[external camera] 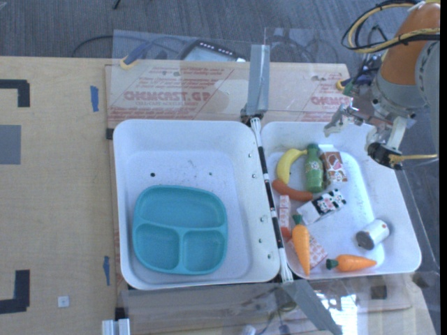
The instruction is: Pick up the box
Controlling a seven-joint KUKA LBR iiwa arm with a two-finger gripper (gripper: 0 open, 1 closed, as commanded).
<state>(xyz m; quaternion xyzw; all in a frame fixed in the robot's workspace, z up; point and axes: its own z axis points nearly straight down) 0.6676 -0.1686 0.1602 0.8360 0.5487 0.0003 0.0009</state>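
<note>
You are seeing the gripper (363, 128) hovering at the right bin's (405, 208) far edge; I cannot tell its state. The box (334, 167) is lying untouched beside the green bottle (313, 167). Reaching and lifting are remaining.

Two shallow white bins sit side by side on a wooden tabletop (56, 208). The left bin (140, 142) holds a teal divided plastic tray (180, 229). The right bin (398, 208) holds toy foods, including a small brown-and-white box (334, 167).

Grey arm (408, 61) reaching in, claw (363, 128) lowered
</note>
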